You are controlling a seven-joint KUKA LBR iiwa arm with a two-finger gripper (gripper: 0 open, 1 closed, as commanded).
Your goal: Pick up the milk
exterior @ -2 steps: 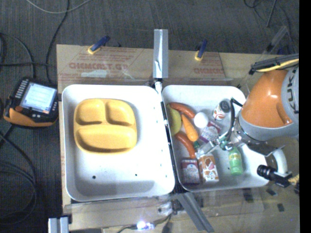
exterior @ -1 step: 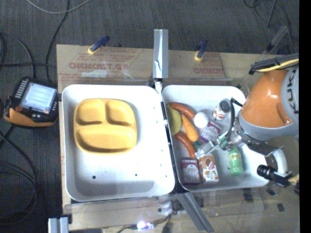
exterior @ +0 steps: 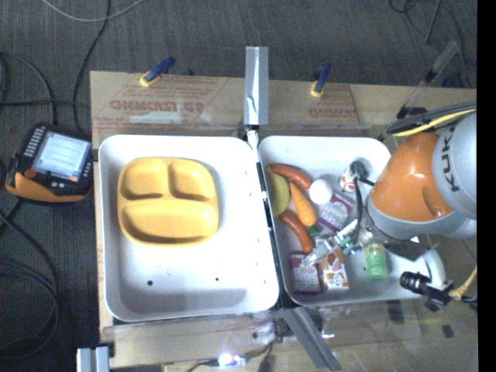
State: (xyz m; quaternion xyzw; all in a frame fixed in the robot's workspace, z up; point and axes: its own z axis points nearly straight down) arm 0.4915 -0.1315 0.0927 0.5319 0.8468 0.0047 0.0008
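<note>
The arm's gripper [exterior: 346,241] hangs low in the right bin [exterior: 325,147], right of frame centre; whether it is clenched or released cannot be told. A small milk carton [exterior: 335,270] lies just below-left of it, beside the hot dogs [exterior: 297,231].

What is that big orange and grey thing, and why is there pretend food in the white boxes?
That is a robot arm, seen by one camera looking down from above the bench. It reaches in from the right. Two shallow white bins sit side by side. The left bin holds a yellow tray with sections. The right bin holds toy food: sausages, a carrot, a white egg, a green bottle and some small cartons. The robot should pick up the milk, but I cannot tell which item that is. The arm hides its jaws, so I cannot say whether it holds anything.
</note>
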